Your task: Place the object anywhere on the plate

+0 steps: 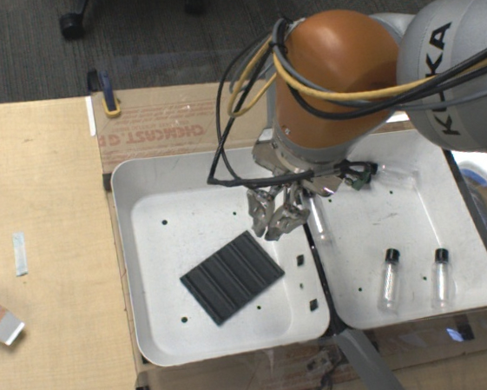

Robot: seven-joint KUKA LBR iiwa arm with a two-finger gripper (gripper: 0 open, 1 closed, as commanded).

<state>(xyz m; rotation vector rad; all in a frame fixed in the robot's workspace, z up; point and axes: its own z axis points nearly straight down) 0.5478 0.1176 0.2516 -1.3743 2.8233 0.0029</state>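
Camera view: gripper (274, 221) hangs just beside the plate's (233, 277) upper corner — grip unclear; left bin (144, 245) roomy; right bin (466, 234) — two vials (389, 277).

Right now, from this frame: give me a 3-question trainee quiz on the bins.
1. True or false: the dark ribbed plate lies in the left bin.
2. How many clear vials with black caps lie in the right bin? A) one B) two C) four
3. Fill in: the tool hangs above the plate's upper ______ corner.

Key
1. True. The plate lies flat on the left bin's floor, turned at an angle to the bin walls.
2. B. One vial and a second vial lie side by side near the bin's front.
3. Right. The tool sits near the divide between the bins, by that corner.
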